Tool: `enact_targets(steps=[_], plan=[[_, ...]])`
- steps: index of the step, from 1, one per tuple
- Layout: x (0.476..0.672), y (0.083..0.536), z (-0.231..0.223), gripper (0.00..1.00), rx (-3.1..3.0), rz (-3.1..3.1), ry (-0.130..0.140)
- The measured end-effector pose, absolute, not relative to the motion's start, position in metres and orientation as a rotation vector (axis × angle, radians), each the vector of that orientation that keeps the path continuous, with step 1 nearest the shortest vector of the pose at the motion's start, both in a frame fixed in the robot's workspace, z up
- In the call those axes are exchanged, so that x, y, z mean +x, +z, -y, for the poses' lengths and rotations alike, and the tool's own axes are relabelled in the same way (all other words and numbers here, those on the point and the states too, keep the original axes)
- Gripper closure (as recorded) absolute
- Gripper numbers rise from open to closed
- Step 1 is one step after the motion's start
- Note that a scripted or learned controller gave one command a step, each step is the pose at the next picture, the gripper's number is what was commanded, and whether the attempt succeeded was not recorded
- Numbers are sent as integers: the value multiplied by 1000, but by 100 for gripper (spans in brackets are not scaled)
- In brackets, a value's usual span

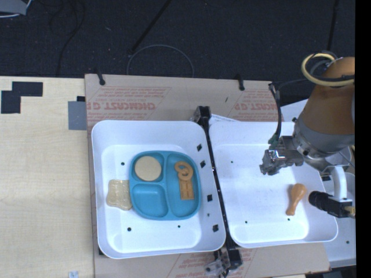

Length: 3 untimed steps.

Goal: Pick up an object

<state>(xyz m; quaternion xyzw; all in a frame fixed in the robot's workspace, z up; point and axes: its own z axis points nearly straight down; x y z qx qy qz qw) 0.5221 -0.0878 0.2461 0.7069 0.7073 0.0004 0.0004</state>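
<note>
I am hanging over the right bin (243, 230), in its upper part, and my fingers (270, 165) are pointing toward the left side of this bin, above bare white floor. Nothing is lying between them, but they are small and dark from this angle, so I cannot tell if they are standing open or closed. The nearest thing to take is the tan drumstick-shaped toy (296, 198), which is lying on the floor of the same bin, lower and more to the right than my fingers, near but not touching. It is lying at a slant, the thicker end up and the thinner end down. To do this step well, I think I am needing first to travel over its middle, then to turn the wrist so my fingers are closing across the narrow body and not along its length, and only after this to go down. The toy looks smooth and rounded, so a grip too near the thin end may let it slip out. In the left bin (104, 149) a blue divided plate (152, 202) is carrying a round tan disc (147, 168) and a small brown piece (185, 180), with a pale piece (119, 194) just beside the plate; these are well apart from me and I judge them the harder choice.
</note>
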Motion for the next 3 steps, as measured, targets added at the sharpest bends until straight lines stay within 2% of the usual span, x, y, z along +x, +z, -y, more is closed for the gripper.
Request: enact_targets(steps=[2, 3], plan=[[545, 223, -18, 100, 2221, -2229, -3], [565, 216, -74, 100, 2219, -2229, -2]])
